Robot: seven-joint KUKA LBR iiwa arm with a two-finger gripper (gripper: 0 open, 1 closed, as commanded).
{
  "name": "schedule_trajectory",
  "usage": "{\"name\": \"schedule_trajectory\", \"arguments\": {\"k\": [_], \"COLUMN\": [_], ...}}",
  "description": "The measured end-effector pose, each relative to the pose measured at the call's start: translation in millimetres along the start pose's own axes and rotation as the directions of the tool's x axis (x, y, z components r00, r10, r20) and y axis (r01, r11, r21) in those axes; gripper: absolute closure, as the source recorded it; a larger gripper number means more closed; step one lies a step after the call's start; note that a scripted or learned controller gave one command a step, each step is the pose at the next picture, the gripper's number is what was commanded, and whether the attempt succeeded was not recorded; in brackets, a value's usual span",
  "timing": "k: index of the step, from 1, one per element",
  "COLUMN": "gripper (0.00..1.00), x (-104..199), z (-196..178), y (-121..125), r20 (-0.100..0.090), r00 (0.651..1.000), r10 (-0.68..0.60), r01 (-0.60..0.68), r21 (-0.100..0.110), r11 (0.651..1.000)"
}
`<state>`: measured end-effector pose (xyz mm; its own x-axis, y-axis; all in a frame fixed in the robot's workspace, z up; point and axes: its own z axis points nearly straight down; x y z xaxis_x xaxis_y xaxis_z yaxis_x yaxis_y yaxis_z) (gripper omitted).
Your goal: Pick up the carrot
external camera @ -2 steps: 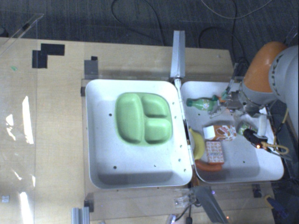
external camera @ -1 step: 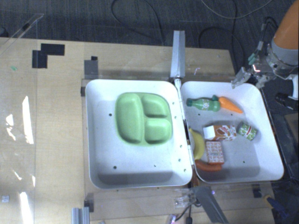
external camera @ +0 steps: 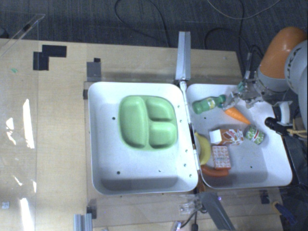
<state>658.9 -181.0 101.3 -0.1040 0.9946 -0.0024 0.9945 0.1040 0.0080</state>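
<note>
From my console I see the arm [external camera: 288, 57] reaching in over the far right corner of the right bin [external camera: 274, 170], its orange band sitting above the grey wrist. The gripper [external camera: 242, 93] hangs low near the far edge of that bin, its tip just beside the thick end of the carrot [external camera: 237, 114]; I cannot tell from this angle how its jaws stand, and I see nothing held. The carrot lies on the bin floor in the far half, pointing from near the gripper toward the right and slightly nearer. To its left, close to the far left corner of the right bin, a green bottle [external camera: 208, 104] lies on its side, its cap toward the gripper. Nearer the middle of the bin sits a small carton [external camera: 229, 136] with red and white print, and just right of it a small can [external camera: 254, 135] lying tilted. Along the left wall of the bin a banana [external camera: 204, 148] curves, with a patterned box [external camera: 221, 157] beside it and a red item [external camera: 215, 171] partly under that box by the near edge. The left bin [external camera: 103, 172] carries a pale green divided tray [external camera: 147, 121], set toward its far right part. Both bins rest on the wooden bench [external camera: 48, 129].
</note>
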Motion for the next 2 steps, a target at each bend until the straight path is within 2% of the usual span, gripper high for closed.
{"name": "schedule_trajectory", "arguments": {"k": [1,2], "gripper": [1.00,1.00], "x": [1,28], "z": [-13,-103], "y": [3,-10], "r20": [0.003,0.000], "r00": [1.000,1.000], "r10": [-0.006,0.021], "r01": [0.006,-0.021], "r21": [-0.007,-0.001], "r11": [1.000,1.000]}}
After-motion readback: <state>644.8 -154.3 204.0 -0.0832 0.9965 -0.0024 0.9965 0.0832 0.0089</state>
